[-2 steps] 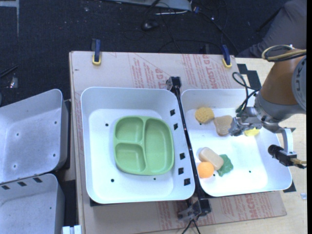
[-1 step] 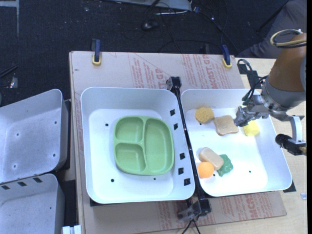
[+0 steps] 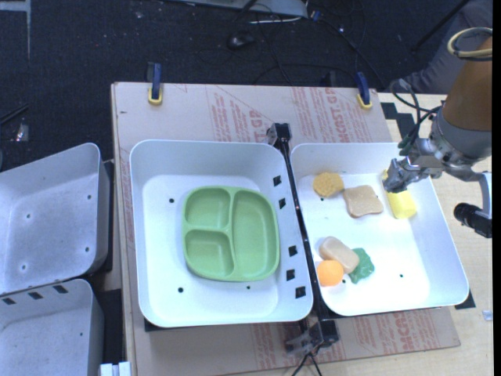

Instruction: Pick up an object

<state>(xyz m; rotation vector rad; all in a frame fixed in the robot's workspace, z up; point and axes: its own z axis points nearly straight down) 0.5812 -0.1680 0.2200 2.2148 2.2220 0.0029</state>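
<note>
While the gripper (image 3: 396, 177) hides part of the yellow block (image 3: 402, 204), its grip cannot be told.

The arm (image 3: 470, 100) is seen at the right edge of the scene, its orange band uppermost and the grey wrist below it. The gripper (image 3: 398, 175) is extended leftward and downward from the wrist, over the right side of the scene.
</note>
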